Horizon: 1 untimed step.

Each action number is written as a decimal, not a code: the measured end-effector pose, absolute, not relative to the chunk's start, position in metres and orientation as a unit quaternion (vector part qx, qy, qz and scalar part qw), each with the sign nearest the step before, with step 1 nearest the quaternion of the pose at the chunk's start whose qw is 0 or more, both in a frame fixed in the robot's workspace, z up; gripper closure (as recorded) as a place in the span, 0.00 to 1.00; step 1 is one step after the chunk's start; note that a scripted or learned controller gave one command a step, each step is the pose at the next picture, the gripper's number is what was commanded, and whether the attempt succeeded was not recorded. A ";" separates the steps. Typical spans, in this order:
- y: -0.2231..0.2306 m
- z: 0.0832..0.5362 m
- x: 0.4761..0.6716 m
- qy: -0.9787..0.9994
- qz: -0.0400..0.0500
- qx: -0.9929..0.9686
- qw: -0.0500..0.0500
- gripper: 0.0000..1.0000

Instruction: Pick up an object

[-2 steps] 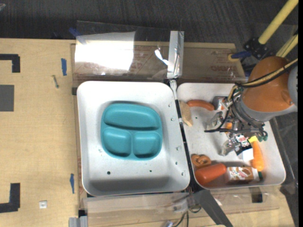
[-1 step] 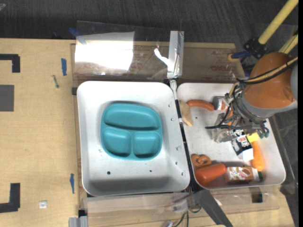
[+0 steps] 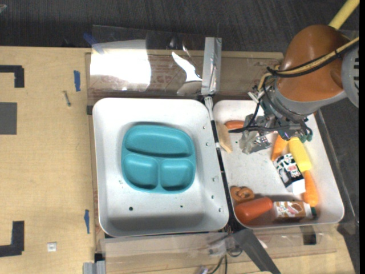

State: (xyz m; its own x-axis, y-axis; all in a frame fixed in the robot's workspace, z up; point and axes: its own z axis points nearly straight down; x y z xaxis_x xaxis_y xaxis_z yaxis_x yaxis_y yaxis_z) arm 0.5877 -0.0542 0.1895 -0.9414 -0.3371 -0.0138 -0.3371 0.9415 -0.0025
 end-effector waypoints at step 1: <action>-0.025 0.250 0.669 0.982 0.000 -0.188 0.005 1.00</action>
State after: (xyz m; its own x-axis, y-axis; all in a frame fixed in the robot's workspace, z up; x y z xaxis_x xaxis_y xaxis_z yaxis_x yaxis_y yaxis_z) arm 0.6688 -0.0249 0.2498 -0.9294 -0.3688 -0.0104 -0.3688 0.9295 -0.0018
